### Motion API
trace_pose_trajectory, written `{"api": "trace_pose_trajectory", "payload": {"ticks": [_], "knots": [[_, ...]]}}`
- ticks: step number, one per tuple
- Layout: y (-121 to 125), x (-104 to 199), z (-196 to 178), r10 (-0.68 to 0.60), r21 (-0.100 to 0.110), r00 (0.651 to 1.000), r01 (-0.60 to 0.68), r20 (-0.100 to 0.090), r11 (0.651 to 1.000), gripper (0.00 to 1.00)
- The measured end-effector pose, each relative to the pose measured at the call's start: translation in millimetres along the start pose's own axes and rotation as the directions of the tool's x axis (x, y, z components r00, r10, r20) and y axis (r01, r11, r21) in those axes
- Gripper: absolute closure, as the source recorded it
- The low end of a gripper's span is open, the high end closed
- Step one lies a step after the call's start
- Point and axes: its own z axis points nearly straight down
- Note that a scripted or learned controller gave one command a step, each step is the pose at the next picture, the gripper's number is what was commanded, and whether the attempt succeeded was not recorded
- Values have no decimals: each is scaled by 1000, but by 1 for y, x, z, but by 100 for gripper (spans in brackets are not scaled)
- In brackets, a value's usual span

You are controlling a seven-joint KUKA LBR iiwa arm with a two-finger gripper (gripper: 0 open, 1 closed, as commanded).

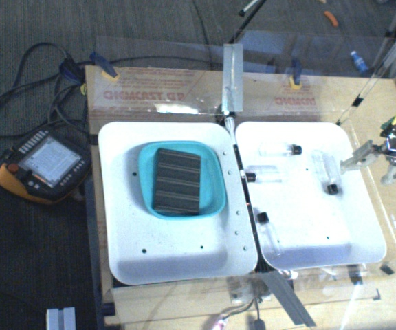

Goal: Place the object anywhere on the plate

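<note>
Task apparently done already, with dark ribbed rectangular block (178,181) lying flat on turquoise square plate (215,184) in left white bin (119,239), well apart from jaws (392,158), state impossible to tell.

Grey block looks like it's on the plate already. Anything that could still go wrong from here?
The dark ribbed block covers most of the blue plate, reaching near its lower rim, so a nudge could tip it off. Clear, black-capped tubes lie loose in the right bin near the gripper; a sweep there might scatter them.
</note>
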Motion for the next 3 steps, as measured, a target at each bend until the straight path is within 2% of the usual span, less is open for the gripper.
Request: {"api": "trace_pose_trajectory", "payload": {"ticks": [1, 2, 3], "knots": [[37, 4, -71, 73, -2, 997, -73, 1, 997, 0], [-1, 2, 55, 97, 2, 995, -97, -2, 995, 0], [-1, 2, 55, 97, 2, 995, -97, -2, 995, 0]]}}
